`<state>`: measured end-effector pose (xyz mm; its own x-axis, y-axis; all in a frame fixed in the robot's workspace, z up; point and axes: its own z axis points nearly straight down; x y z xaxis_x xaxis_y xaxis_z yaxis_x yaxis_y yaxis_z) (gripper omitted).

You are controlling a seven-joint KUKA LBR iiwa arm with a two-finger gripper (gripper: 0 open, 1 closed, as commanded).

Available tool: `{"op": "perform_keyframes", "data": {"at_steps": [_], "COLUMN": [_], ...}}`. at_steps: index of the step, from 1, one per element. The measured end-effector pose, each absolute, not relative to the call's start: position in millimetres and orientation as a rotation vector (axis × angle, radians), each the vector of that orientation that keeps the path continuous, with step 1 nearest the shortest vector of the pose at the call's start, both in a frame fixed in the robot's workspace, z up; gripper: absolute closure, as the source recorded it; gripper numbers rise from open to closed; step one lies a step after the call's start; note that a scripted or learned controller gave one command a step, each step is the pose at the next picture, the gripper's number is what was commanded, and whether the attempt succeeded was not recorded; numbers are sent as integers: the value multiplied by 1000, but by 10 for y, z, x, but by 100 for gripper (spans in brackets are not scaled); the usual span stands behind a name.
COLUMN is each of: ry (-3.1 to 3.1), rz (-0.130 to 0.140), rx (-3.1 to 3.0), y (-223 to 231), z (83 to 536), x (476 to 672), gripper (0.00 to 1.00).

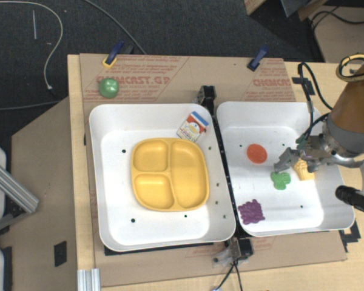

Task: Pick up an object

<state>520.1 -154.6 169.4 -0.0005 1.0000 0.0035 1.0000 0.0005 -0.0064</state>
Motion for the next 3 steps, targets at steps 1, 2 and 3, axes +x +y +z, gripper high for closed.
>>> {"op": "perform_keyframes", "data": {"at_steps": [1, 2, 3], "ry": [-2217, -2220, -2225], "rz": [3, -2, -4], "rx": [-2217, -2221, -2227], "y": [-1577, -1578, -1681], "z": [1186, 1326, 1846], "x": [5291, 5301, 5280], "gripper": [0, 100, 100]}}
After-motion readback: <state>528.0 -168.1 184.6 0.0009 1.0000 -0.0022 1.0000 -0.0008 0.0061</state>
